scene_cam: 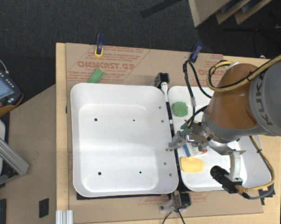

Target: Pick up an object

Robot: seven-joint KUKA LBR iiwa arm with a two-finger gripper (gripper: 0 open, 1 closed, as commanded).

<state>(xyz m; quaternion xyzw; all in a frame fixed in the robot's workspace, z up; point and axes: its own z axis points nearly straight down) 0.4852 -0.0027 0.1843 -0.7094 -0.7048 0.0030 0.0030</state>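
Hovering my pincer (189, 143) low in the right bin (263, 177), above the yellow piece (192, 165); its grip state, I cannot tell.

Green flat plastic strip (96, 75) and yellow-blue clamp (99, 46) on the cardboard-covered surface (65, 129), just behind the left shallow white bin (120, 141).

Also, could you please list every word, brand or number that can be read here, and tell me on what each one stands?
"CHEMCAST GP", red print, on the brown board under the bins.
"KU", the start of a brand name cut off at the edge, on the grey arm.
Smaller red lines on the board: too small to read.
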